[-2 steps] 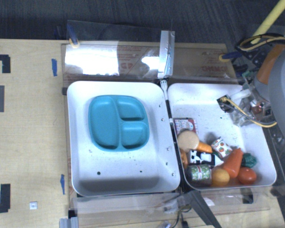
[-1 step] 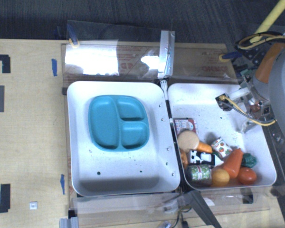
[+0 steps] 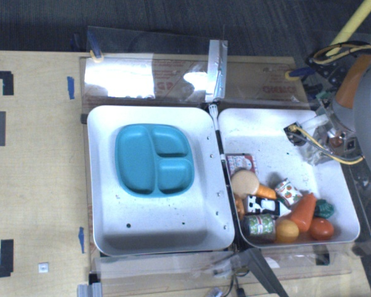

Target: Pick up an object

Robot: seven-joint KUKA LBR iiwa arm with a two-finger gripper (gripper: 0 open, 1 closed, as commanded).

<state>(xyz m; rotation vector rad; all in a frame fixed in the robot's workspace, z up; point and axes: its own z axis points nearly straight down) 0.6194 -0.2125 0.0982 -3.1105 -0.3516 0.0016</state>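
My gripper (image 3: 313,148) hangs over the right part of the right bin (image 3: 266,125), above its bare floor and apart from the objects. A pile of toy food lies in that bin's near half: a tan round bun (image 3: 244,182), an orange carrot (image 3: 303,209), a red tomato (image 3: 321,229), a yellow-orange fruit (image 3: 287,229), a green can (image 3: 260,225), a black-and-white carton (image 3: 261,205) and a small red-and-white box (image 3: 289,192). A red-and-white packet (image 3: 240,163) lies flat by the bin's left wall.
The left bin (image 3: 105,166) holds a blue divided plate (image 3: 153,159). A ridge where the bin walls meet (image 3: 219,159) separates the two bins. A clear plastic panel (image 3: 154,73) stands behind the left bin. The grey arm (image 3: 365,104) fills the right edge.
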